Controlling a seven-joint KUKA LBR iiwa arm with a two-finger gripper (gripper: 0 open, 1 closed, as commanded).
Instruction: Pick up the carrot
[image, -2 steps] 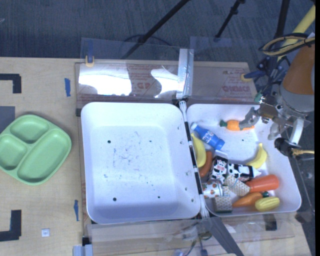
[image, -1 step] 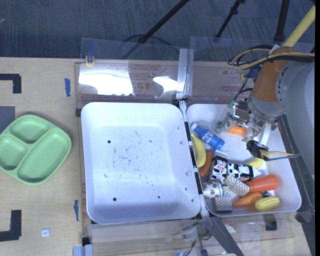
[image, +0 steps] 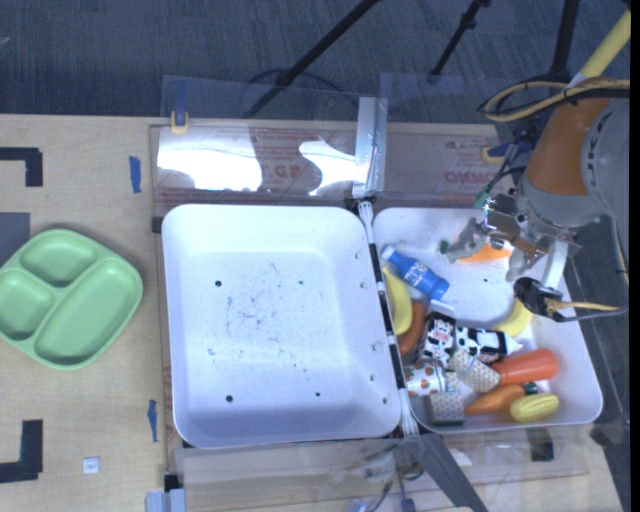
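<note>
The gripper (image: 492, 243) hangs over the back of the right bin (image: 590, 400), its fingers (image: 465, 243) closed on a small orange carrot (image: 489, 255) (partly hidden). A blue bottle (image: 418, 276) lies just beside it; the left bin (image: 190, 250) sits alongside on the desk (image: 80, 420).

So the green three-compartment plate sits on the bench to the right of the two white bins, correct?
Not quite. The camera view shows the green three-compartment plate on the wooden bench to the left of the two shallow white bins, not the right. The grey arm's gripper works over the right bin.
</note>
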